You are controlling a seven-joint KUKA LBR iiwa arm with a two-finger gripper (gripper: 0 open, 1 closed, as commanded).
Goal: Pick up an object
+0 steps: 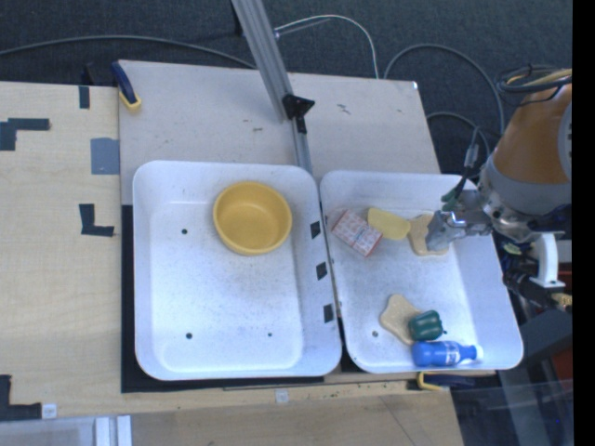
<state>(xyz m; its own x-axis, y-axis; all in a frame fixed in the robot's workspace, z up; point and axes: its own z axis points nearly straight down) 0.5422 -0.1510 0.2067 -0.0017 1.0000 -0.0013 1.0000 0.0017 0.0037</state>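
On the bench (204, 110), two shallow white bins are set side by side, touching along their inner walls. In the left bin (158, 342), a yellow bowl (252, 216) is seen upright near the far wall, toward the side shared with the other bin; the rest of that bin's floor is marked only by a few small dark dots.

In the right bin (483, 277), several small things are scattered. A pink-and-white checked packet (356, 231) lies near the far-left part, and just beside it, to the right, a pale yellow block (388, 223) is placed. Further right, a tan piece (423, 235) lies against the tip of the claw (439, 234). Toward the near wall, a flat tan shape (398, 315) is found, with a dark green object (427, 324) resting on its right edge. Just below these, a blue bottle (444, 352) with a white cap lies on its side along the near rim.

The grey arm (530, 156) with its orange band is reached in from the right, and the claw is lowered over the far-right part of the right bin, at the tan piece. Whether that piece is gripped, or merely touched, cannot be told.

A slanted metal pole (265, 40) crosses the bench from above, ending at the bins' shared far corner.
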